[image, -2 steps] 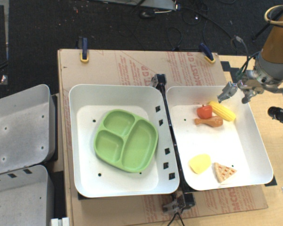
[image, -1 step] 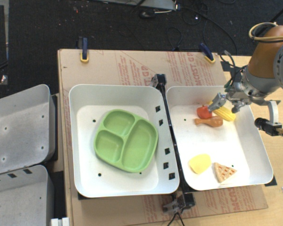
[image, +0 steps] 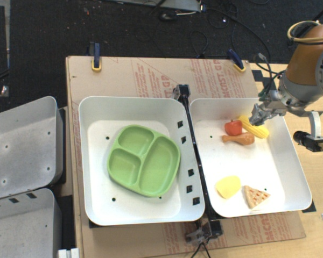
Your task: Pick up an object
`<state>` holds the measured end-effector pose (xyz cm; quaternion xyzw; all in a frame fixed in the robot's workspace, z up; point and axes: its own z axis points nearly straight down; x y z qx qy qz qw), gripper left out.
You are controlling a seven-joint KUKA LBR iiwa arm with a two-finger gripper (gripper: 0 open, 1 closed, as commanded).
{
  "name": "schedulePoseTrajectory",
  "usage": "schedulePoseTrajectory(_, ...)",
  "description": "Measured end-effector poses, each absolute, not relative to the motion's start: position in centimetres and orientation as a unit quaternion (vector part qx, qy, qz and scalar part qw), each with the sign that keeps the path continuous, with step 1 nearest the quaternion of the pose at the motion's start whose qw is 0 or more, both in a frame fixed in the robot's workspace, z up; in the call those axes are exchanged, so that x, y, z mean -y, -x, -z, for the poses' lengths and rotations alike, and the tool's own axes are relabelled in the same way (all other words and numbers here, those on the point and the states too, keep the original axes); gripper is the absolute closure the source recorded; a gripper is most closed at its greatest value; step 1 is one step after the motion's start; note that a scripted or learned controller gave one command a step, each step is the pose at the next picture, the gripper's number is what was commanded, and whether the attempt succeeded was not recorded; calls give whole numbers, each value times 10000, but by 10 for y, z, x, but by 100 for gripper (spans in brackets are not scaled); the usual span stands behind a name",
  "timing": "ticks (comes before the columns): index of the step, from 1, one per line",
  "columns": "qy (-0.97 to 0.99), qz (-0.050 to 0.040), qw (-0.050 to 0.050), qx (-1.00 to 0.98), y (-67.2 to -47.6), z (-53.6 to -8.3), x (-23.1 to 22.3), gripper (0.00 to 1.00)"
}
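The right bin (image: 274,160) holds several toy foods. A red tomato (image: 233,127), a brown chicken drumstick (image: 238,139) and a yellow corn cob (image: 257,129) lie together near its far side. A yellow round piece (image: 227,187) and a tan pizza slice (image: 255,196) lie near its front edge. My gripper (image: 260,115) hangs low at the far right of this bin, right over the upper end of the corn cob. Whether it touches the cob is not visible.
The left bin (image: 97,144) holds a green three-compartment plate (image: 144,159). A black divider (image: 191,149) runs between the two bins. White bin lids (image: 21,144) lie off the bench at the left. Clamps (image: 96,56) sit on the bench's far edge.
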<state>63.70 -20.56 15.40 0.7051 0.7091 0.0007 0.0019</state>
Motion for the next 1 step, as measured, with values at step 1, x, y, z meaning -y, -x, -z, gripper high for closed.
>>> schedulePoseTrajectory(1, -7057, -19, 38, -7085, -644, -215, 199, 100)
